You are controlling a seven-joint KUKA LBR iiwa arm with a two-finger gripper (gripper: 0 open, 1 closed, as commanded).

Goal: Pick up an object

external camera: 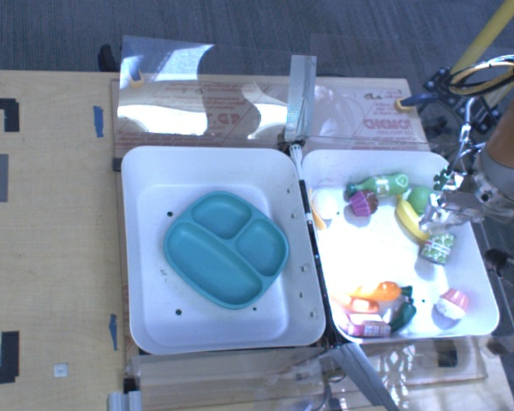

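Observation:
My gripper (pixel 435 221) hangs low over the right side of the right bin (pixel 368 253), at the end of the arm coming in from the right. A small green-and-white patterned block (pixel 439 248) sits directly under its tip, touching or nearly touching it. I cannot tell whether the block is gripped. A yellow banana (pixel 407 218) lies just left of the gripper, with a green ball (pixel 420 198) behind it.
The right bin also holds a green bottle (pixel 379 183), a purple toy (pixel 361 202), a white egg (pixel 325 202), orange pieces (pixel 379 293) and a pink cupcake (pixel 451 305). A teal divided plate (pixel 227 248) lies in the left bin (pixel 146 229).

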